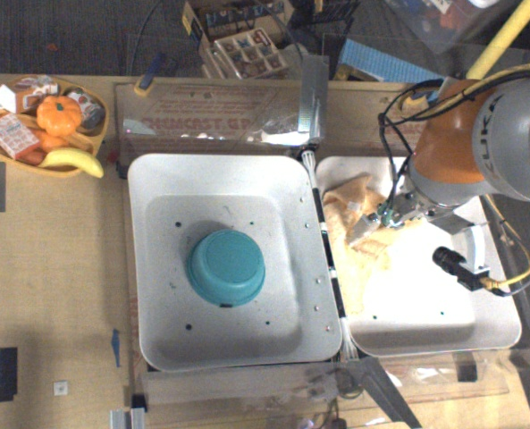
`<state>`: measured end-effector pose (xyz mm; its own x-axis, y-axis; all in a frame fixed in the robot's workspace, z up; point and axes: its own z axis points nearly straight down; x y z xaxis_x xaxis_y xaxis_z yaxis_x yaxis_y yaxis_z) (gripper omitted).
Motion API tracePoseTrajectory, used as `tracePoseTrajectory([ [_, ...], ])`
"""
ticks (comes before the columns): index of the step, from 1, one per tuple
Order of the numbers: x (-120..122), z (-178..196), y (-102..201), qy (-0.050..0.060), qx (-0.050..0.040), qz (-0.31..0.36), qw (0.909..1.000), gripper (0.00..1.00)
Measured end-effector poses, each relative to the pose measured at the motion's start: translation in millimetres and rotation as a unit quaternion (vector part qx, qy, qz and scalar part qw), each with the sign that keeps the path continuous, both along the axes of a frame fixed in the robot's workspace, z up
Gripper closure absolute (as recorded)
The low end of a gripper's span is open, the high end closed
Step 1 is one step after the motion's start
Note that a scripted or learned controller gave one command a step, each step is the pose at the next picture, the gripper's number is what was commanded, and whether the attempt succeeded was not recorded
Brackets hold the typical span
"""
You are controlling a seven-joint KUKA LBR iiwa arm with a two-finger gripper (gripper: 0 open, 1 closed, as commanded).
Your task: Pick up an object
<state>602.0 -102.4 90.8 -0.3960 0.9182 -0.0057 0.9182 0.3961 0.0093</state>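
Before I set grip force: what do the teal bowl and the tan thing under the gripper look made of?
Teal bowl: probably plastic, matte and even in colour, lying upside down in the left bin. Tan thing: looks like thin crumpled film or paper, pale and wrinkled; too blurred to settle.

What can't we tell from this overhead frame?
- Gripper: fingers blurred against the tan object in the right bin; open, shut or gripping cannot be told.
- Tan object: blurred, partly under the arm; its identity is unclear.
- Teal bowl in the left bin: upright or inverted is uncertain.
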Motion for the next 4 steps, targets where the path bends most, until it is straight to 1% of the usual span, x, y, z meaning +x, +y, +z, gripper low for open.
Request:
tracePoseTrajectory([
  [1, 2, 12, 0, -0.003, 0.0008, -0.001, 1.0, 1.0],
  [2, 2, 12, -1, -0.004, 0.0004, -0.001, 1.0, 0.0],
  [3, 15, 1, 2, -0.001, -0.0019, 0.074, 0.9972, 0.0],
  [4, 16, 13, 3, -0.005, -0.0009, 0.073, 0.9973, 1.0],
])
